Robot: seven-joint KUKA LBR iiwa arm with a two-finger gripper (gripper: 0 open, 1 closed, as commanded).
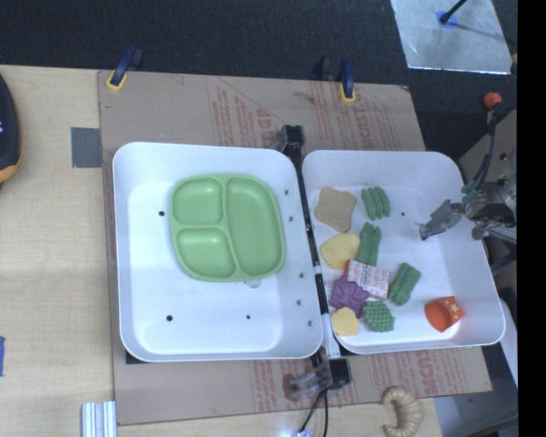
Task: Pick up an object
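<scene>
You are at the very start of the pick: nothing has been lifted, and every candidate lies in the right bin. The gripper sits at that bin's right side, over bare white floor, and it carries nothing; whether it is apart or together you cannot tell from this slanted view, since it shows only as a small dark shape. The things to choose from are crowded toward the bin's left half: a tan slice of bread, a pair of green pods, a yellow piece touching a green pickle, a red and white packet resting partly on a purple piece, another green piece, a bumpy green piece and a small yellow piece. An orange-red pepper lies apart near the front right, and looks the easiest to take cleanly. The left bin holds a green divided plate. What remains is everything: choosing one, coming down over it, closing and lifting.
</scene>
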